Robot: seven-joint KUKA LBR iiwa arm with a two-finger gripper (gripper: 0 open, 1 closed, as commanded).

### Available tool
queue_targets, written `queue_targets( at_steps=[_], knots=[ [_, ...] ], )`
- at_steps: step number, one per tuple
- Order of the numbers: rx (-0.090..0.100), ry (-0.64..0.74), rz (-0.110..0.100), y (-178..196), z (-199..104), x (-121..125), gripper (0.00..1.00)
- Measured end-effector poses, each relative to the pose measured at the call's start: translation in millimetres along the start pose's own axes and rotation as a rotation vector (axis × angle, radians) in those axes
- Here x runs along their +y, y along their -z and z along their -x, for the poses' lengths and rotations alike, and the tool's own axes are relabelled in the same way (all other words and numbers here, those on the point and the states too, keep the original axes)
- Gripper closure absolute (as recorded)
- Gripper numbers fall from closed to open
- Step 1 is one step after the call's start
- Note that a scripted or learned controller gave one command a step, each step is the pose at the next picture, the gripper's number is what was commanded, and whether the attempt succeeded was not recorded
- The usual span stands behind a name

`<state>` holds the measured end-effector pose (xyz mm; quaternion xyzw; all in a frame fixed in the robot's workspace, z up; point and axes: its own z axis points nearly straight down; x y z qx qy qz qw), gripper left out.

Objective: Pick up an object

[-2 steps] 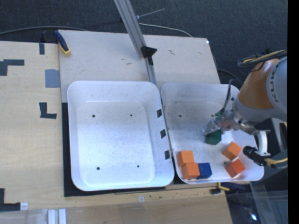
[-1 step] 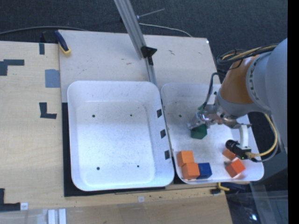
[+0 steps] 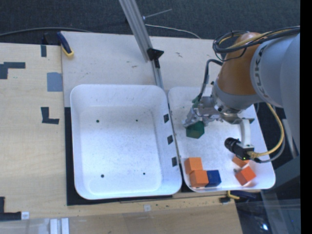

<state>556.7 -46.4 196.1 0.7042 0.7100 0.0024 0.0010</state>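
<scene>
Orange block (image 3: 194, 172), blue block (image 3: 213, 178) and a second orange block (image 3: 245, 174) lying at the near edge of the right bin (image 3: 263, 145), green block (image 3: 196, 130) seen clamped between narrowed jaws of the gripper (image 3: 195, 123) mid-bin, left bin (image 3: 78, 130) alongside

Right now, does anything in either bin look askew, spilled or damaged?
Nothing stands out. The orange blocks and blue block sit at the right bin's near edge, the green block lies under the gripper, undamaged.
</scene>
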Motion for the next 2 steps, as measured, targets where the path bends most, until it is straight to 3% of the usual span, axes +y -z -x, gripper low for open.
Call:
queue_targets(
  at_steps=[1,2],
  knots=[
    [0.000,-0.001,-0.006,13.8,-55.4,-6.6,1.00],
    [-0.002,-0.002,-0.007,-6.5,-89.9,28.6,1.00]
  ],
)
